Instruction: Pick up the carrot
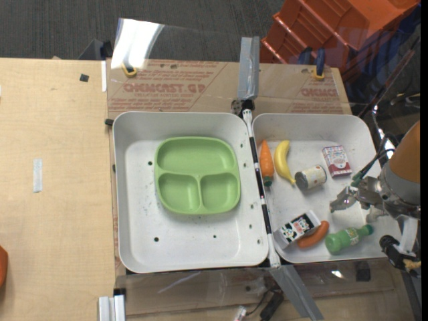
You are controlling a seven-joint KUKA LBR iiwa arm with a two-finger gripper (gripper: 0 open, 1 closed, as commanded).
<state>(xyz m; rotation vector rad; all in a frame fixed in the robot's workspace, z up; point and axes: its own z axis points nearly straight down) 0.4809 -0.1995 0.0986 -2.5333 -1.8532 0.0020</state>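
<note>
Small orange tapered carrot (266,160) with a green stub at its near end, lying at the far left edge of the right-hand shallow white bin (364,129), pressed close against the ridge shared with the left-hand bin (127,179). Long axis running roughly far to near, along that wall. Just to its right, a yellow curved banana (284,160), nearly parallel and close beside it; further right, a short grey and cream cylinder (310,177) and a small red-and-white carton (336,160). Toward the near side, a black-and-white carton (298,227) touching a reddish sausage-shaped toy (314,234), and a green plastic bottle (347,238) on its side.

Two-finger gripper (340,202) at the right side of the same bin, well apart from the carrot, which lies to its left and slightly farther back, with the cylinder between. Nothing seen between the dark fingers; whether spread or closed, cannot tell. Leftward travel across the bin judged needed, then a closing across the carrot's narrow width, with wall and banana crowding both sides
</note>
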